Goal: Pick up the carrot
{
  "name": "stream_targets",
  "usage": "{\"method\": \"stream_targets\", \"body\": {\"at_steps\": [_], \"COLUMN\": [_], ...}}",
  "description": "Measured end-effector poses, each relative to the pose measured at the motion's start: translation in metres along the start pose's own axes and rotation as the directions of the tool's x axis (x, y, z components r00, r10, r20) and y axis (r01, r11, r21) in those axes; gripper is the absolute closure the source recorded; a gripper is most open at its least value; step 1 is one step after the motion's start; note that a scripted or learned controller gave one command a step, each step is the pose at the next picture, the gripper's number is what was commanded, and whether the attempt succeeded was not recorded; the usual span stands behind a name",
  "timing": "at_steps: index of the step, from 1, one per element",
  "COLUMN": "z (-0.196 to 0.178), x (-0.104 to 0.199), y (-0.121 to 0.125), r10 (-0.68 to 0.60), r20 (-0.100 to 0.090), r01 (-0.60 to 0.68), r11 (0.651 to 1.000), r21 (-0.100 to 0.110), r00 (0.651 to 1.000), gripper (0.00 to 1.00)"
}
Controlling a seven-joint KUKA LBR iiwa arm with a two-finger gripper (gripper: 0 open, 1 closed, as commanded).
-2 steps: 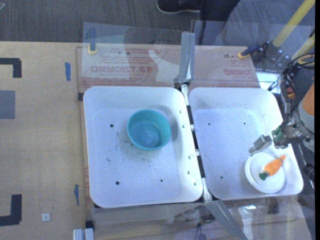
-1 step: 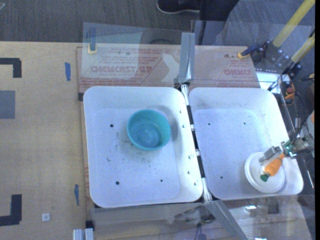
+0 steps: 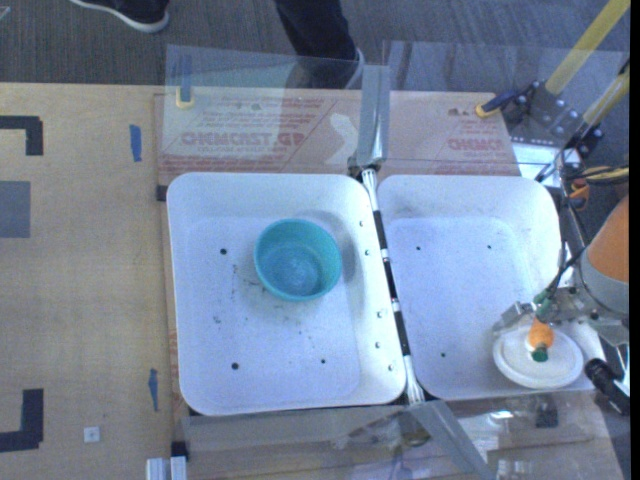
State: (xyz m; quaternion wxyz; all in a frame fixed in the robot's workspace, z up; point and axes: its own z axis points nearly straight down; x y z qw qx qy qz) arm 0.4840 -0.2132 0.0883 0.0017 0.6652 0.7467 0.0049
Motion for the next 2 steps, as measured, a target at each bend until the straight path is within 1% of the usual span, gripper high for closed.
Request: {"method": "stream_targets", "body": {"at_steps": [1,2], "z": [-0.01,-0.072], "x": [-0.002,0.068], "y": [0.0,0.075], "r10": [0.005,0.084], "r20": [0.002,0.005], "r01": [-0.005,-0.084], "r11": [1.0,0.996], "r21": [-0.002,0.011], "r00": [1.0,0.996], "gripper": [1.0,1.0]}}
